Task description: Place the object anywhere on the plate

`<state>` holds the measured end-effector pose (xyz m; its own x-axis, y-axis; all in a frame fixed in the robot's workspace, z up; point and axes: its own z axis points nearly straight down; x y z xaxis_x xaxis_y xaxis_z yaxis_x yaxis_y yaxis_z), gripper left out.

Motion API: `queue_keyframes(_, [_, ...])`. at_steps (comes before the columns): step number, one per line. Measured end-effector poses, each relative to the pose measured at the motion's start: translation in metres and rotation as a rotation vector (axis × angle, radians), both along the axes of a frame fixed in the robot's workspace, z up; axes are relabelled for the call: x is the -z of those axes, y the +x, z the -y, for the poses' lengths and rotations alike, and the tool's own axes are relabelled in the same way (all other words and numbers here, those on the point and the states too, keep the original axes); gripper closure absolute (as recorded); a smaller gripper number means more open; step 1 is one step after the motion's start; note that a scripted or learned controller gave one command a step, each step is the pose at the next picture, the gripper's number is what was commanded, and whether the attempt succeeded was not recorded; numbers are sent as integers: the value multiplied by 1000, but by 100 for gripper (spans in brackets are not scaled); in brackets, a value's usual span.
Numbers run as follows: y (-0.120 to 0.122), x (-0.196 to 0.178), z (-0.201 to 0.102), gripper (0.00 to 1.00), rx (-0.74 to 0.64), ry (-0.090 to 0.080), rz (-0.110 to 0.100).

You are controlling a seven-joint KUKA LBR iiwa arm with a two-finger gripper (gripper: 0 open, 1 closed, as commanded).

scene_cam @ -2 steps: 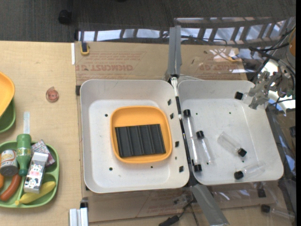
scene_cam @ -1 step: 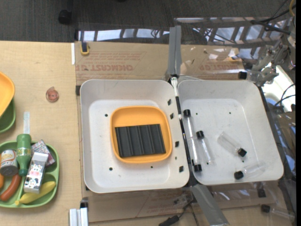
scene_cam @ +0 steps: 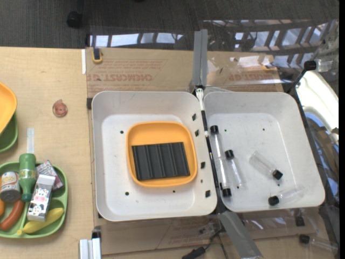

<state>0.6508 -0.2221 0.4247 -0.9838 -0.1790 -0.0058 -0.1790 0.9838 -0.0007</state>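
An orange plate with rounded corners lies in the middle of the left bin. On it rests a dark grey ribbed slab, flat and covering most of the plate's middle. In the right bin lie several clear tubes with black caps: a long one along the left wall, a short one beside it, one near the middle, and one by the front right corner. A pale curved part of the arm shows at the right edge, above the right bin's far corner.
On the wooden bench to the left stand a green tray of toy food, a yellow-orange bowl and a small pink item. Cardboard lies behind the bins. A metal bar runs back between them.
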Motion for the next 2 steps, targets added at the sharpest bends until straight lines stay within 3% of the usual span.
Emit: queue_keyframes(2, [9, -18, 0, 100, -632, -2, 1])
